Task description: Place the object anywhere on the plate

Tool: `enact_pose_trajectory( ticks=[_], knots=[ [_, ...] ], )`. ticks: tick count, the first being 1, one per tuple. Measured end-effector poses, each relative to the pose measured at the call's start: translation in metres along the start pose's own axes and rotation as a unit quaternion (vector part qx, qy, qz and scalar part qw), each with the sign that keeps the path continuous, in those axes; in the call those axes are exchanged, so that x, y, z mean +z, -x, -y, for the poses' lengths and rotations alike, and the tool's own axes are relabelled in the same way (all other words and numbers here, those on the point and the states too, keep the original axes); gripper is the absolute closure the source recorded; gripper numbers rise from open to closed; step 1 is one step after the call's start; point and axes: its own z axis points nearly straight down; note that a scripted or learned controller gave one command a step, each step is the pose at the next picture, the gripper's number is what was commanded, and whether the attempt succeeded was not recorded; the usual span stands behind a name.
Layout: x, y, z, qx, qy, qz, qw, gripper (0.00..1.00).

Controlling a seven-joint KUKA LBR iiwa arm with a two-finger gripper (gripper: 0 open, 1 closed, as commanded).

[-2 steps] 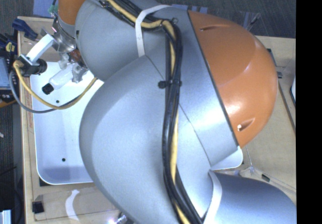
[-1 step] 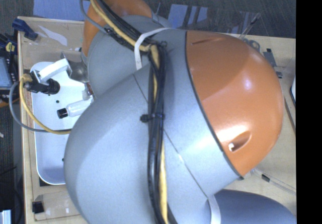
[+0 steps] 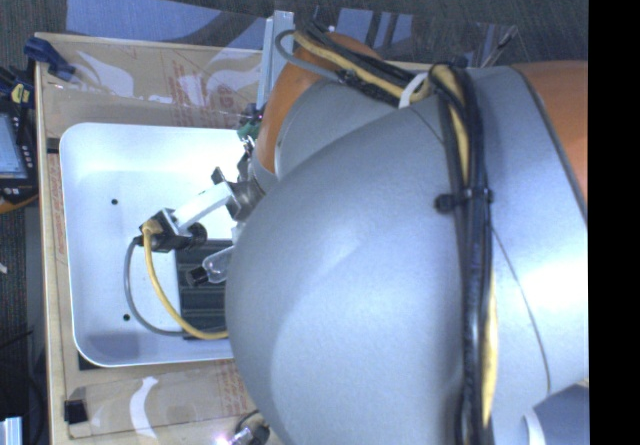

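My gripper hangs low over the white bin, and my own grey arm blocks most of what lies to my right. I cannot tell how my jaws stand, nor whether anything sits between them. The dark ribbed slab just below me may be the object, though I am not sure; the plate is hidden from me. Best to hold steady and confirm a grasp before carrying anything.

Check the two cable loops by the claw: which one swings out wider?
The grey cable. It arcs outside the yellow cable, further left over the white bin.
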Motion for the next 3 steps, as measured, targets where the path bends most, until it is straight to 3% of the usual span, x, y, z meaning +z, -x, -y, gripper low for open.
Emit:
enact_pose_trajectory(
  ticks=[1, 2, 3],
  knots=[
    [-0.088, -0.024, 0.001, 0.028, 0.002, -0.004, 0.9996, 1.00],
    [-0.016, 0.007, 0.062, -0.026, 0.001, 0.000, 0.9997, 1.00],
    [-0.004, -0.036, 0.013, -0.163, 0.000, 0.000, 0.9866, 1.00]
  ],
)
